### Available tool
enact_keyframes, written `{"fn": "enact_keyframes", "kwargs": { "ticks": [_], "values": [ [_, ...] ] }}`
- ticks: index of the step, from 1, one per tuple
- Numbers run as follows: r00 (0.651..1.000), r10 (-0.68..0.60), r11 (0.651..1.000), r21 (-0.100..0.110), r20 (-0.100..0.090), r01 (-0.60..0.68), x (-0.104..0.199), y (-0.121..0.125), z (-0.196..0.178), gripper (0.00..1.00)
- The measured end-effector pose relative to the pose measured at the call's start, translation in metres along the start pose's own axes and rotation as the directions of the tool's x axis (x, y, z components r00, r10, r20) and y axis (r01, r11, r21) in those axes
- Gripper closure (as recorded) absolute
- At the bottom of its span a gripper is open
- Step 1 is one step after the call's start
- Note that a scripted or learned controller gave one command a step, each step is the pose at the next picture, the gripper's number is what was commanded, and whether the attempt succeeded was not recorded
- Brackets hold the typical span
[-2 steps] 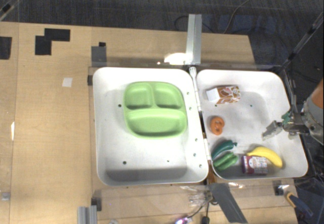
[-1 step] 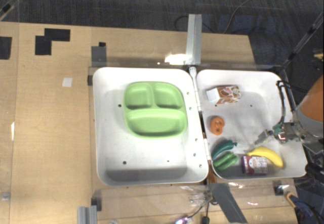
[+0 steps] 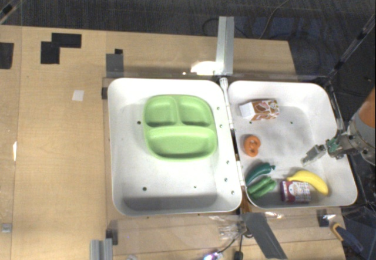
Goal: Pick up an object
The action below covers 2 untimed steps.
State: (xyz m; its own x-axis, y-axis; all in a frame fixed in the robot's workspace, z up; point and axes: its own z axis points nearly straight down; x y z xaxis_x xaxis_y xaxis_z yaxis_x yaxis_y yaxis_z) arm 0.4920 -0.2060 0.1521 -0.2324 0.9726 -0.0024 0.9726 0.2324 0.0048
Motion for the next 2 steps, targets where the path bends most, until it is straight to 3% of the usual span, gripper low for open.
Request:
{"fn": "enact_keyframes", "kwargs": {
  "ticks": [1,2],
  "values": [
    [0.996,0.086,0.996,0.0,0.001,-0.086,0.001,-0.003,-0.016,0.0],
    [1.0,-0.016,1.0,0.002,-0.001,0.016,0.002,-0.004,0.052,0.0]
  ]
}}
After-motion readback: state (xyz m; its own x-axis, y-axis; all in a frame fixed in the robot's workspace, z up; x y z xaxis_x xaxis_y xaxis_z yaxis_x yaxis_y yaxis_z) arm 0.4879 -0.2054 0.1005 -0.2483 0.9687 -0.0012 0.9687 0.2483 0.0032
